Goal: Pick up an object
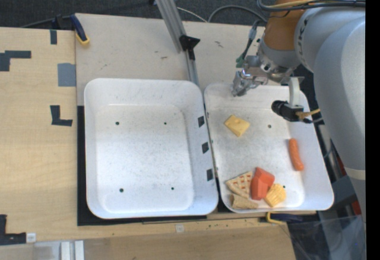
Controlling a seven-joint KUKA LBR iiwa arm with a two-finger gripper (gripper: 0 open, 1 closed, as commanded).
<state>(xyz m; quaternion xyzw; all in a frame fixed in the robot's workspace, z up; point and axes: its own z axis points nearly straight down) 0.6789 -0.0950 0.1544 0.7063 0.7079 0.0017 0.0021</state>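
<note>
My gripper (240, 88) hangs over the far left corner of the right bin (314, 193), above its back rim. Nothing shows between its fingers. A yellow cheese wedge (237, 126) lies below it in the upper middle of that bin. An orange carrot stick (295, 154) rests along the right side. At the front of the bin a waffle piece (240, 184), a red-orange block (261, 183) and a yellow corn piece (275, 196) crowd together, with a tan cracker (242, 202) under them.
The left bin (95, 193) sits next to the right one, their rims touching in the middle. A grey metal pole (169, 6) slants in from the top toward the bins' shared back corner. The arm's bulky grey body (338, 75) covers the right side.
</note>
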